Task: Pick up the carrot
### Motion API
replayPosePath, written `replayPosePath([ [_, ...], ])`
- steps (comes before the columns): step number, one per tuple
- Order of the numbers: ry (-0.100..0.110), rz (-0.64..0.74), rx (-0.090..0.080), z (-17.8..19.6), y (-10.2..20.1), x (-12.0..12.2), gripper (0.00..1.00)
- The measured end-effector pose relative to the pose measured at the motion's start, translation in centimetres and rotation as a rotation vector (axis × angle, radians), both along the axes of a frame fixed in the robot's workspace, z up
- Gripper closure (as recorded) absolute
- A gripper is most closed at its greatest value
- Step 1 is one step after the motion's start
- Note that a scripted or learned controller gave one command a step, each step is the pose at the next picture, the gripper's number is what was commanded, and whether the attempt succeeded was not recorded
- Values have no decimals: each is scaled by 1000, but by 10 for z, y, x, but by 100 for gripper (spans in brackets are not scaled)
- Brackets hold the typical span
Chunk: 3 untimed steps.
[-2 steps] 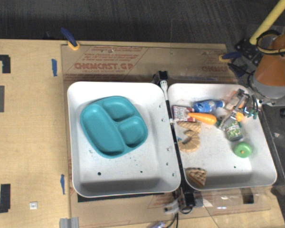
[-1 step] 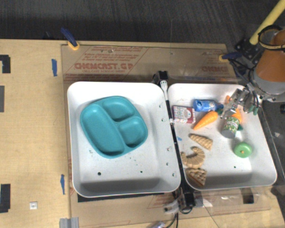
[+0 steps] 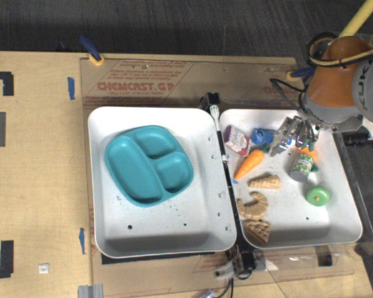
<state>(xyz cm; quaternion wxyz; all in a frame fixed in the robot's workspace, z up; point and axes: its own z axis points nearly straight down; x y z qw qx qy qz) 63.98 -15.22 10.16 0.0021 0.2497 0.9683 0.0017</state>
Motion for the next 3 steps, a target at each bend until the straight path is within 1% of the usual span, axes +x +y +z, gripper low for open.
replayPosePath([
  [1, -6, -79, -1, -10, 62, -75, 100],
  [2, -12, -81, -3, -11, 60, -73, 0],
  [3, -1, -254, 1, 86, 110, -158, 0],
])
